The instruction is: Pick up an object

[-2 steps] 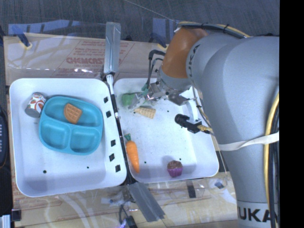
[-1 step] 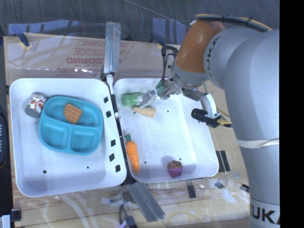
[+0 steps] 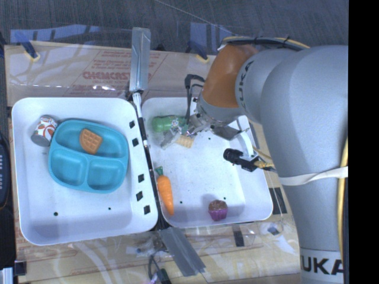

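Here the hand [image 3: 176, 134] sits low in the right bin [image 3: 251, 209], at its upper left corner; whether it is apart or together I cannot tell (metal parts blur there). A green thing [image 3: 162, 123] lies just left of it, touching or nearly so, and a small waffle piece [image 3: 186, 141] just below. Farther down the bin lie a carrot [image 3: 165, 194] by the left wall and a purple cupcake [image 3: 217, 209]. The left bin [image 3: 35, 218] holds a blue tray [image 3: 83, 170] bearing a waffle [image 3: 90, 140].
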Available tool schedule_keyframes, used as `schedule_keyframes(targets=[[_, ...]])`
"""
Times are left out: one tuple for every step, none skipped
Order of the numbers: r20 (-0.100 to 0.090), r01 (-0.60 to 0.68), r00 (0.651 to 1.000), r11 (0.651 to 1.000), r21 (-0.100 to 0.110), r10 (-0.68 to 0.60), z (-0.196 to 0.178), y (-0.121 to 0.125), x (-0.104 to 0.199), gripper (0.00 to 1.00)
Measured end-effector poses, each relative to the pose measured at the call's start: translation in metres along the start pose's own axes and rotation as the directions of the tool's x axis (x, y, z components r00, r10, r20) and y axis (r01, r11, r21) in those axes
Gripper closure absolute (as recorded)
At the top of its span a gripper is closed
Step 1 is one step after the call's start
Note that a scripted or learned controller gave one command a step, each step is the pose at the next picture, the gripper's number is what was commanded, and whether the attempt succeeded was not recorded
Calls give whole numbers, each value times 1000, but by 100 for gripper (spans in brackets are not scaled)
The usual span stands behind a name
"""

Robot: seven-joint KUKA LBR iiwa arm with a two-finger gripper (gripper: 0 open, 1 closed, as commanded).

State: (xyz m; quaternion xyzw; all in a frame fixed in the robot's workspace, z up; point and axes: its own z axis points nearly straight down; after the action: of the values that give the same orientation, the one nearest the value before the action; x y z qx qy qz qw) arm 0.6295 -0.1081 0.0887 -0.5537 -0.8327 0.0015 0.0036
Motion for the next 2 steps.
schedule_keyframes(targets=[[-22,326,945,945,19,-325,0,10,-26,0],[-2,329,944,944,7,-329,-12,14,-28,100]])
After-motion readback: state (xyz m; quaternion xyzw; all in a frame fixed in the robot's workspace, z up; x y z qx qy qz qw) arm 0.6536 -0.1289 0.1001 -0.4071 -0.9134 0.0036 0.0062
